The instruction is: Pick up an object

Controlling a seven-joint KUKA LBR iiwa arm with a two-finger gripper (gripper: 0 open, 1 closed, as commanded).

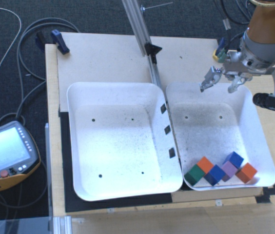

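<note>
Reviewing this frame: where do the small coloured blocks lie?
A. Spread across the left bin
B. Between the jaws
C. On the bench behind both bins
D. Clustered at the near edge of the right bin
D: the coloured blocks sit bunched together along the near edge of the right bin, while the gripper hangs over that bin's far edge.

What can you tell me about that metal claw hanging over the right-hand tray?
The claw is a silvery metal piece with two fingers, fixed below the arm's grey wrist and orange band. Its fingers are spread apart with nothing between them. It hangs in the air over the far rim of the right bin, touching nothing, its fingers pointing down and toward the bin. The coloured blocks lie clustered at the bin's near edge, well away from it.
</note>
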